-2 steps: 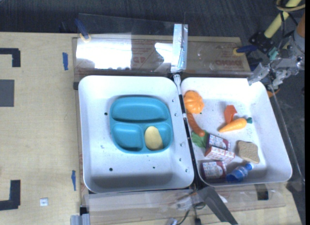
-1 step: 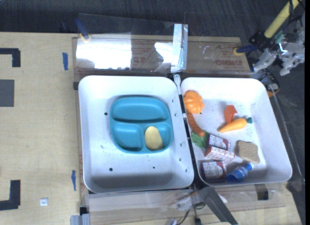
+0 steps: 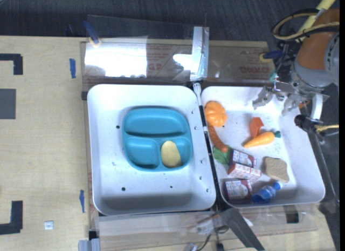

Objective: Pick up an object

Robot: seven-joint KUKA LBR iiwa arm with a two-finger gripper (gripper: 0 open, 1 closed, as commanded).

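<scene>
My gripper point(image 3: 275, 103) hangs over the far right part of the right bin point(image 3: 312, 174). Its fingers are spread, with only the white bin floor between them, so it is open. Below it in the same bin lie a carrot point(image 3: 260, 139) and a red piece point(image 3: 255, 125). An orange pumpkin-like toy point(image 3: 215, 113) sits at the far left of that bin. Nearer the front are a slice of bread point(image 3: 276, 168), two small cartons point(image 3: 241, 159) point(image 3: 237, 188) and a blue bottle point(image 3: 266, 192).
The left bin point(image 3: 102, 153) holds a blue divided tray point(image 3: 153, 123) with a yellow egg-shaped object point(image 3: 171, 153) in its front right compartment. A green and orange piece point(image 3: 218, 147) lies along the wall between the bins. The arm's cables point(image 3: 294, 23) loop at the far right.
</scene>
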